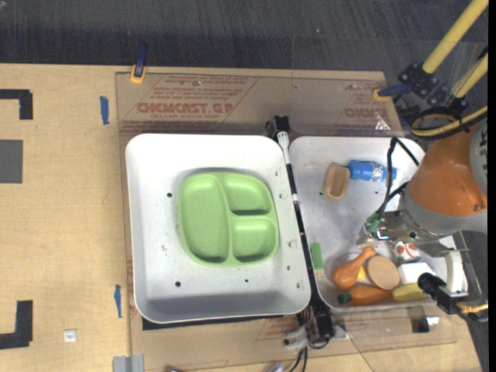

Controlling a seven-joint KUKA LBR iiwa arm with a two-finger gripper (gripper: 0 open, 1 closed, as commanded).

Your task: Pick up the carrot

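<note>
The carrot (370, 294) lies near the front wall of the right bin (341, 215), a long orange piece resting flat, wedged among other play food: a pear-shaped orange-yellow piece (350, 270) just to its upper left, a round tan disc (382, 272) lying partly over it, and a yellow piece (408, 291) touching its right end. The gripper (385, 231) hangs above this cluster, under the arm's orange band (446, 184), and whether the claw is spread or closed cannot be told from this slanted view (the wrist body covers most of it). Nothing is visibly held, so the step in hand looks like the approach, with the grasp not yet made. The next move probably calls for shifting toward the bin's front wall and descending onto the carrot's exposed left stretch, with the claw set across its narrow width, since the disc covers part of it and the neighbours crowd both ends. Farther back in the same bin sit a tan block (336, 180) and a blue bottle (366, 170), well apart from the work. The left bin (147, 208) holds a green divided plate (228, 217).
</note>
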